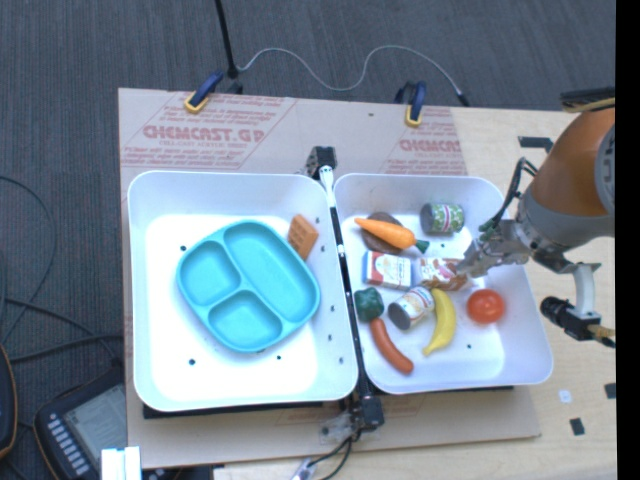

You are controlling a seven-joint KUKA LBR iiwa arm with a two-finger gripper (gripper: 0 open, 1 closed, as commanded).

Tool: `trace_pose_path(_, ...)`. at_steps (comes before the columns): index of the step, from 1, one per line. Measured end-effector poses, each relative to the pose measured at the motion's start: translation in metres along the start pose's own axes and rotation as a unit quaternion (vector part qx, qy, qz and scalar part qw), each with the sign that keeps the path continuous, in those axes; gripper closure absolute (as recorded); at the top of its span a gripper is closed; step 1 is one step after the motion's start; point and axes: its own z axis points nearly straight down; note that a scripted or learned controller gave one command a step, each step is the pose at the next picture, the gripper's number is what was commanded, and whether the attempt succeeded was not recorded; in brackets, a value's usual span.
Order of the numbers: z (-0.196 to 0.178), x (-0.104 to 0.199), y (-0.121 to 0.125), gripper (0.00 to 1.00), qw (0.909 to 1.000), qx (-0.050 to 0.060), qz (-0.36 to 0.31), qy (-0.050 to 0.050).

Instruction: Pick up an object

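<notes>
Our tool (pixel 470 265) — grip state we cannot tell — hovers at a small packet (pixel 440 269), likely light and crushable — best pinched across its flat faces.

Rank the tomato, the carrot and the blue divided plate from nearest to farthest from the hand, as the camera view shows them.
Measured from the hand, over the right bin's right side:
1. Tomato, just below the hand in the right bin.
2. Carrot, at the right bin's upper left.
3. Blue divided plate, in the left bin, beyond the divider.
</notes>
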Motion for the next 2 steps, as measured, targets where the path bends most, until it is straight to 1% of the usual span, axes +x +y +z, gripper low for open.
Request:
trace_pose_path(1, 0.0, 0.0, 0.0, 0.0, 1.0, 0.0, 0.0, 0.0)
trace_pose_path(2, 0.023, 0.017, 0.005, 0.0, 1.0, -0.003, 0.0, -0.003)
